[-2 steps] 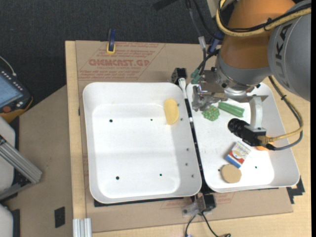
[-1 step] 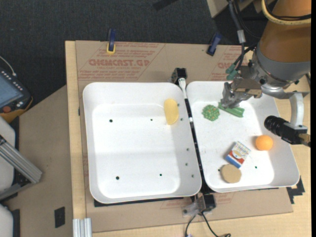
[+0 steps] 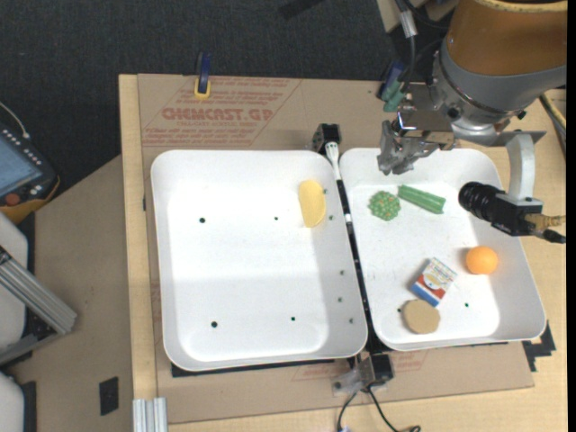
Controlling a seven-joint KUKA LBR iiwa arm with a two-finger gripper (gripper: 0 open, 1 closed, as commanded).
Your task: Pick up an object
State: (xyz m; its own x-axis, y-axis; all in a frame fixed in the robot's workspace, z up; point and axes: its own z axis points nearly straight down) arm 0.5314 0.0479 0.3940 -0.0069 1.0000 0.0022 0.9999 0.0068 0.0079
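Objects for picking lie in both white bins, and most sit in the right bin (image 3: pixel 513 318); nearest the camera there is a round tan disc (image 3: pixel 420 317), close to the front rim; just behind it, touching or nearly so, a small carton (image 3: pixel 433 281) in red, white and blue lies tilted; an orange ball (image 3: pixel 481 260) rests to the right of the carton, apart from it; farther back a knobbly green ball (image 3: pixel 384 206) sits just beside a green stick (image 3: pixel 421 198) (the stick lies at a slant, its near end close to the ball). The left bin (image 3: pixel 180 268) holds one thing, a yellow banana-like piece (image 3: pixel 311 203), lying against its right wall toward the back. The two bins meet along a dark seam down the middle, on a brown cardboard sheet (image 3: pixel 234 106) with red lettering; a blue and yellow clamp (image 3: pixel 203 79) grips that sheet's far edge. The gripper (image 3: pixel 396 158) hangs above the back of the right bin, just behind the green ball, with nothing between its fingers; whether they stand apart or together I cannot tell, since they merge into one grey shape; the arm (image 3: pixel 504 34) rises behind it at the upper right.
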